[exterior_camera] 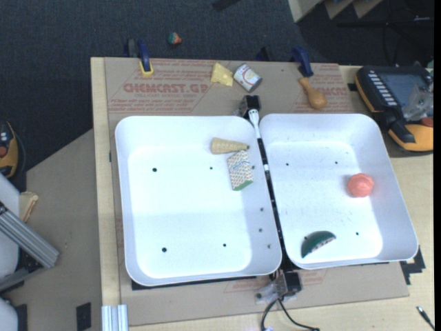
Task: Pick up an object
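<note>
- The claw's state, spread or pressed together, cannot be told, and nothing is seen pinched.
- The left bin [138, 205] holds two things near its far right corner: a tan cone [228, 145] lying on its side, and a green-and-white patterned packet [239, 169] just beside and in front of it.
- The right bin [386, 243], on the side the arm reaches in from, holds a pink ball [360, 185] near its right wall and a dark green curved piece [318, 241] near its front edge, well apart from each other.
- A black-and-white brush [253, 111] lies over the far end of the seam between the bins.
- On the bench behind the bins lie a yellow wedge [222, 74], a small white box [247, 77] just beside it, and an orange-brown wooden piece [313, 94] further right.
- A yellow-and-black handset [396, 98] sits past the right bin's far right corner.
</note>
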Tool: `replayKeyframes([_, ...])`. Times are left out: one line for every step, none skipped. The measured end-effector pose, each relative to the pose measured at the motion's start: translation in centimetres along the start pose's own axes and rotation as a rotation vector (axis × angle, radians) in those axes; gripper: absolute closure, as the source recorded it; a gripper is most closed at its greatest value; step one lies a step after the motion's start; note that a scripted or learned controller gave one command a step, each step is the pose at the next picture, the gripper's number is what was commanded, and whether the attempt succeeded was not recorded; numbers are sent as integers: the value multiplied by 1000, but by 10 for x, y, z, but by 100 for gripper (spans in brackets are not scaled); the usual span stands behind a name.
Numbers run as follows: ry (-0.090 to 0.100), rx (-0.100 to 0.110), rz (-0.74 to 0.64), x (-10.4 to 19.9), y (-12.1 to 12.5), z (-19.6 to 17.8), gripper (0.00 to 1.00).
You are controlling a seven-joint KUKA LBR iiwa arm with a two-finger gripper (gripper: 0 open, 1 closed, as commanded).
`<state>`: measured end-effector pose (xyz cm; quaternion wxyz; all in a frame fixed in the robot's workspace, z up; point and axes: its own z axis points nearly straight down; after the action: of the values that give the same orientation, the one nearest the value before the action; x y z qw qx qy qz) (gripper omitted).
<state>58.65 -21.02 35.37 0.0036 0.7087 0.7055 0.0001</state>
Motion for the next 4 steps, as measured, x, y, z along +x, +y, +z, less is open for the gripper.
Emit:
replayKeyframes([8, 3, -19, 166, 67, 51, 100])
replayKeyframes([4, 1, -3, 143, 40, 11, 100])
replayKeyframes([6, 9, -10, 210, 71, 63, 100])
replayKeyframes([6, 13, -3, 211, 13, 86, 100])
